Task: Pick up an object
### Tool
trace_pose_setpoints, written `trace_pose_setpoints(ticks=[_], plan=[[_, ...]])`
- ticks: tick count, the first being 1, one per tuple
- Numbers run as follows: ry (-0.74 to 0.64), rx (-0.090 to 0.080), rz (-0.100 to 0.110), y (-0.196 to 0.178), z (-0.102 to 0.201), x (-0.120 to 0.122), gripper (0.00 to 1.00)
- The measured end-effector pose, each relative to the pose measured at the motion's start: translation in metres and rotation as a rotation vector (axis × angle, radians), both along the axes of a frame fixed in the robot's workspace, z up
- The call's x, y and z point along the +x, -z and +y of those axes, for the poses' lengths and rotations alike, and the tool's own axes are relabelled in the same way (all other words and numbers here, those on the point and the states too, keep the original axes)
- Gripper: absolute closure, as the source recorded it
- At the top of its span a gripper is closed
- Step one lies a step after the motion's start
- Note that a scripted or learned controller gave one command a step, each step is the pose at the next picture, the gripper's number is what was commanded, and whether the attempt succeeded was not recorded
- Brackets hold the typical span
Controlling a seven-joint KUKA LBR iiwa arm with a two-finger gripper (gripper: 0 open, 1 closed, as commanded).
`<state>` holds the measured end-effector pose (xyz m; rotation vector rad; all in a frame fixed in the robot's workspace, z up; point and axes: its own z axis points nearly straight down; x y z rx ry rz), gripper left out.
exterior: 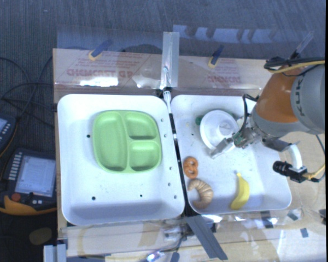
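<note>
The right bin [273,198] holds a white cup or bowl [217,127] at its upper middle, with a small green item [198,120] at its left edge. Lower down lie an orange pretzel [190,166], a brown croissant [201,191] and a yellow banana [240,191]. My gripper [225,145] reaches in from the right and hangs just below the white cup, over the bin floor. Nothing shows between its fingers.
The left bin [71,190] holds a green divided plate [127,141]. A metal divider post [169,59] stands between the bins at the back. A pendant and cables [27,176] lie on the floor at the left.
</note>
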<state>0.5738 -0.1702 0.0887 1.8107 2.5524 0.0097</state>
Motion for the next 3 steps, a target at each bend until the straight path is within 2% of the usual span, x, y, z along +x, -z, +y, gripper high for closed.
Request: trace_pose_setpoints(ticks=[1, 2, 3], plan=[[0.067, 0.003, 0.019, -0.008, -0.021, -0.07, 0.0], [0.105, 0.019, 0.01, -0.001, -0.041, -0.068, 0.0], [0.107, 0.01, 0.003, -0.008, -0.044, -0.066, 1.0]])
